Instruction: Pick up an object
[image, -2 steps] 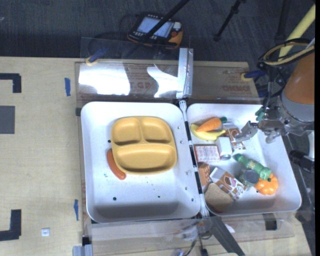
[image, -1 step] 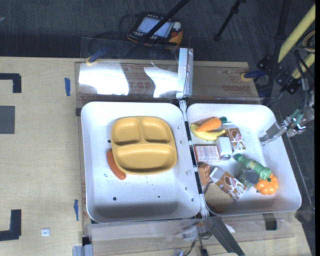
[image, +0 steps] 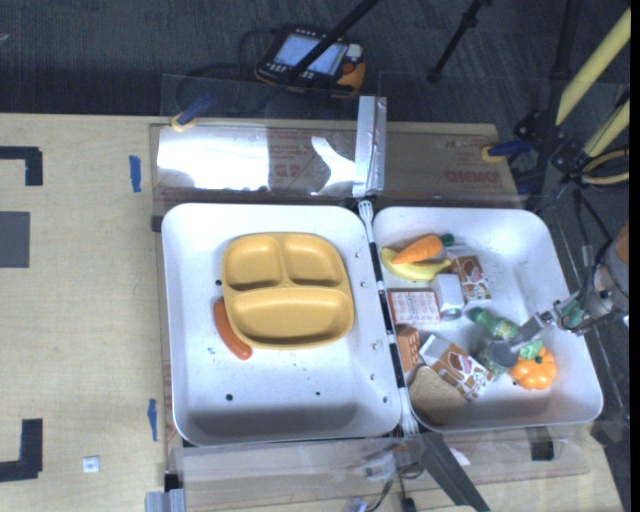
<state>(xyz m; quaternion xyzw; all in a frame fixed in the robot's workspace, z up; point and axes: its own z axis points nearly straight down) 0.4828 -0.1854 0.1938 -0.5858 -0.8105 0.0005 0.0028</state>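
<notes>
Gripper (image: 572, 316) at right bin's (image: 520, 222) right rim, finger state unreadable; orange pepper toy (image: 533, 370) just below-left of gripper, apart.

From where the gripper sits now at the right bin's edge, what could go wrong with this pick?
1. The right bin is crowded: the orange pepper, a green item and packets touch or overlap, so the fingers may nudge neighbours or lift two.
2. The gripper is close to the bin's right wall, so a descent there might clip the rim.
3. The carrot rests on the banana; grabbing either could roll the other.
</notes>
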